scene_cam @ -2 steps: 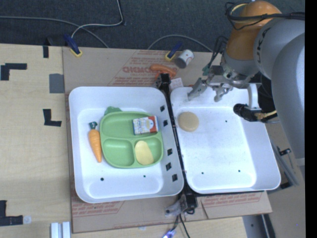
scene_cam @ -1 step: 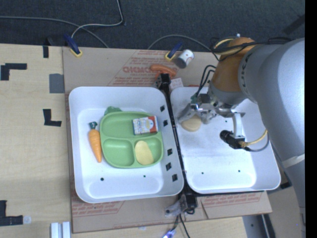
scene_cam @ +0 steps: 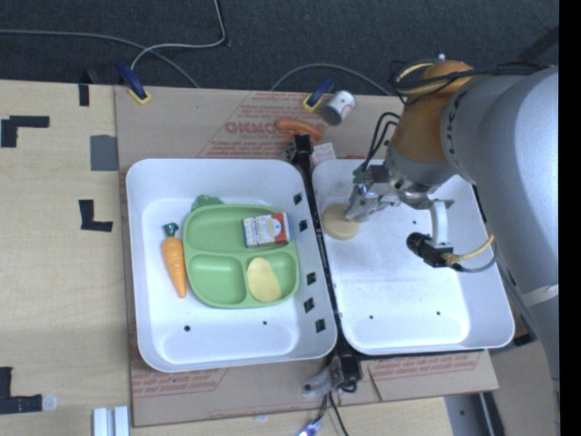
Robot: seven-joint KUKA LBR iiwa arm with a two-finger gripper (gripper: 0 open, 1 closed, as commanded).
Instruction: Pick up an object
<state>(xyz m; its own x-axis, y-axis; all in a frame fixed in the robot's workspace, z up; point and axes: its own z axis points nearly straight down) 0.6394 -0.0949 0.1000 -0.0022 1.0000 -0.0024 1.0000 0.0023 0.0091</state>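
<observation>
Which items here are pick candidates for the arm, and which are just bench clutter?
Job: gripper, low in the right bin, beside a tan round object; in the left bin: carrot, green divided tray, small carton, yellow piece.

Clutter: blue clamps, orange item behind the bins, cables.

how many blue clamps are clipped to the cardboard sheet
2. One blue clamp grips the cardboard sheet at its top-left corner; the other blue clamp sits on the top edge, by the grey cylinder.

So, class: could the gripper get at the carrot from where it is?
Probably yes. The carrot lies uncovered beside the green tray in the left bin; the gripper would only need to cross over.
</observation>
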